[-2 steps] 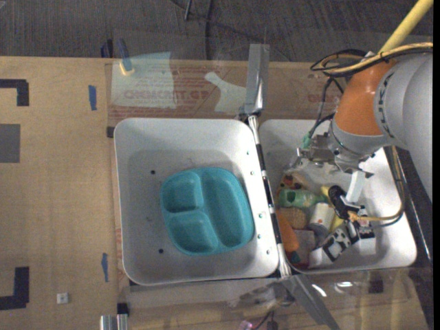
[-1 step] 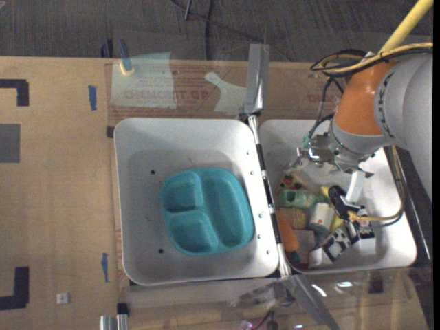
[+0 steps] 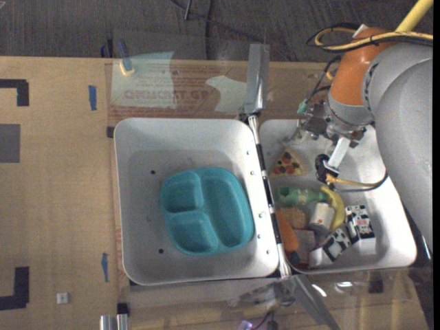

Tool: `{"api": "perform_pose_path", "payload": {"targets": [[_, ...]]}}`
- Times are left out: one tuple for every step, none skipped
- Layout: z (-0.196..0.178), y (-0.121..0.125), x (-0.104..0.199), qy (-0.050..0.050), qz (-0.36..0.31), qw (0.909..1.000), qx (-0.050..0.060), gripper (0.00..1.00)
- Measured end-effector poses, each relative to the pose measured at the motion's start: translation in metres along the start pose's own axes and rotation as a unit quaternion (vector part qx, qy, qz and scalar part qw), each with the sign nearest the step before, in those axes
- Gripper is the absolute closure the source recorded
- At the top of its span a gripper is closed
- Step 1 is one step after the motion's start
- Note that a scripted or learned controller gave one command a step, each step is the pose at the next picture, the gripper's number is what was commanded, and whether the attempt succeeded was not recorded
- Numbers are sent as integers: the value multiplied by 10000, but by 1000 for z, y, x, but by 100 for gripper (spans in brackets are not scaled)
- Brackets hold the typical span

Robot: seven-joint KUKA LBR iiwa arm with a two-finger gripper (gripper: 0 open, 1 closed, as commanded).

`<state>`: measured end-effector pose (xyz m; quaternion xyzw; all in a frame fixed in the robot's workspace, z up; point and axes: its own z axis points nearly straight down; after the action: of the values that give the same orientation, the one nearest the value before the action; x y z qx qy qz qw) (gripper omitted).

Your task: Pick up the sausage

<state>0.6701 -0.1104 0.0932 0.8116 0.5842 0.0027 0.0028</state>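
Note:
The sausage [image 3: 288,235] is an orange-red, elongated piece lying along the left wall of the right bin [image 3: 392,249], near its front. It is wedged among other toy foods, and its front end is partly hidden. My gripper [image 3: 323,137] hangs below the orange wrist band over the back of the right bin, above and to the right of a pizza slice [image 3: 288,163]. It is well behind the sausage, and nothing shows held in it.
Beside the sausage lie a green vegetable [image 3: 297,196], a yellow banana [image 3: 336,205], a cracker [image 3: 294,217], a small can [image 3: 320,216] and black-and-white blocks [image 3: 349,231]. The left bin [image 3: 137,143] holds a teal divided plate [image 3: 205,210]. A metal divider [image 3: 263,184] separates the bins.

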Motion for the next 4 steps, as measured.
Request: {"api": "perform_pose_path", "payload": {"targets": [[-93,-20,35,-5,-1520,9884,18,0],[-4,-33,-14,-1,-1127,9936,-1,0],[4,-4,-3,3,-468,9989,15,0],[5,-2,-1,-9,-362,9993,12,0]]}}
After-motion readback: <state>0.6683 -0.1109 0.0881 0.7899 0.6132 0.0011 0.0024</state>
